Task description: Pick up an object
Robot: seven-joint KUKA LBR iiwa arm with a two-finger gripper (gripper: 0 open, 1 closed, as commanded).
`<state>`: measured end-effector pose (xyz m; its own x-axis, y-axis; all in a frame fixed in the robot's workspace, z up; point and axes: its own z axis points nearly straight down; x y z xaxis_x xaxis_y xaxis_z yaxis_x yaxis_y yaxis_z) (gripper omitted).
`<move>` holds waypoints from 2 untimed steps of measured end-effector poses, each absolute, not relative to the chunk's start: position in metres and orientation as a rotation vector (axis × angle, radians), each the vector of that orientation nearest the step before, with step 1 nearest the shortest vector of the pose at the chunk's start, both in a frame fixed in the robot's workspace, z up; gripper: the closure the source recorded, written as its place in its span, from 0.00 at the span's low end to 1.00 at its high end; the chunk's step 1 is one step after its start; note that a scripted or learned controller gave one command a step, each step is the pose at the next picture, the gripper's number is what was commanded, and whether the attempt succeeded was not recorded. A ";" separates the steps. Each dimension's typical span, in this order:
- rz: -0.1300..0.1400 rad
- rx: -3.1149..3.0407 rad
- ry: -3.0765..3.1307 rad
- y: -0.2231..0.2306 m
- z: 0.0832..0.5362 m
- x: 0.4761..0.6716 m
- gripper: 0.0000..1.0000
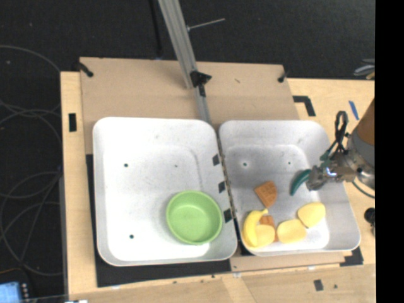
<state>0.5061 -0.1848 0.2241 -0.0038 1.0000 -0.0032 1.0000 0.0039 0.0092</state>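
In the right bin (271,141), near its front edge, lie three yellow lumps: one at the left (257,231), one in the middle (291,231) and one at the right (311,214). An orange-brown wedge (266,193) lies just behind them, and a small orange piece (267,219) sits against the left lump. A green bowl (194,216) stands at the front right of the left bin (139,150). My gripper (305,185) hangs over the right side of the right bin, above and just behind the right yellow lump. Its teal fingers (297,182) stand apart, open, with nothing between them.
A slanted metal pole (180,40) rises from the bench behind the seam between the bins. The bins sit on a brown board (145,90), with dark floor and cables to the left.
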 end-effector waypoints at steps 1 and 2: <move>0.003 2.214 2.225 -0.185 0.231 0.507 1.00; 0.004 2.212 2.230 -0.142 0.233 0.539 1.00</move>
